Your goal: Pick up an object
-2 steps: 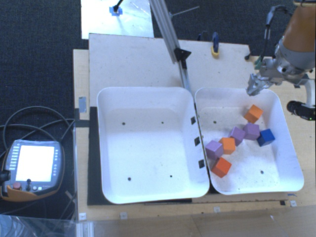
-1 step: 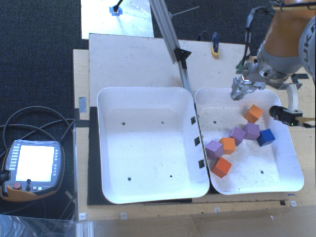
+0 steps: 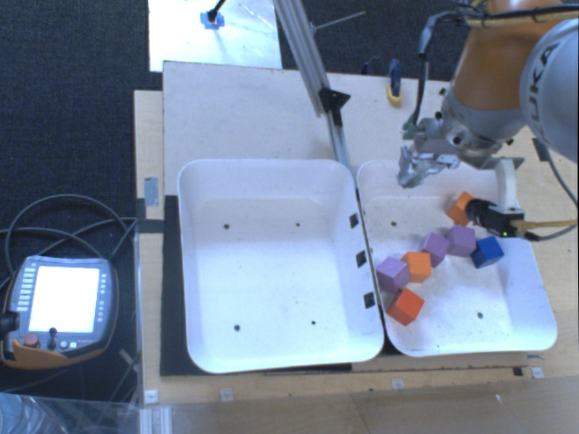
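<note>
The pincer hangs over the top edge of the right bin, whether spread or pressed together I cannot tell, and the little blocks lie in a crooked row slanting up toward the right.

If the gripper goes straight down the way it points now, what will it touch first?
Probably the bare white floor of the right bin, near its far wall. The gripper hangs over that corner, apart from the blocks; the nearest, an orange block, lies to its right. Depth is unclear.
</note>
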Action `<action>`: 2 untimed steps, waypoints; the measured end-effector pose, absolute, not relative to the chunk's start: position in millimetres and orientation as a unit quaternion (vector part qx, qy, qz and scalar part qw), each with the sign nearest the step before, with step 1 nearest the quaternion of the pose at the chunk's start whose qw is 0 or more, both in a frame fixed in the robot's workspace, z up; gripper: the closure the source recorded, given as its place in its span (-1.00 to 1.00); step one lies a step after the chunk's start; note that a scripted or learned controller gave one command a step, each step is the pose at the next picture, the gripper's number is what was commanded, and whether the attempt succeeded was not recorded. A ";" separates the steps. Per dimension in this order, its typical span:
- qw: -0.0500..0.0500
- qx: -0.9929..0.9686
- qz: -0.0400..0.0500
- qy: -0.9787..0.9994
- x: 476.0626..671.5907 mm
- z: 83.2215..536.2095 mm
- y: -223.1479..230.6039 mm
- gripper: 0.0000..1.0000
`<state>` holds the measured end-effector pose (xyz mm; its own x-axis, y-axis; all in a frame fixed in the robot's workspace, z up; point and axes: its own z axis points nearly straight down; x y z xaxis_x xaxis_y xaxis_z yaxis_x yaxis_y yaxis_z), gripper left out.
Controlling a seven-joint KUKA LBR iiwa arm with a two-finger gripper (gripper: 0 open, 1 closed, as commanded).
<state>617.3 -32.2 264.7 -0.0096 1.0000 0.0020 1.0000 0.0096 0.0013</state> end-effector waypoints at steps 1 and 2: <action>0.001 -0.703 -0.001 -0.711 611.4 267.6 25.9 1.00; 0.001 -0.704 -0.001 -0.710 606.9 252.7 69.6 1.00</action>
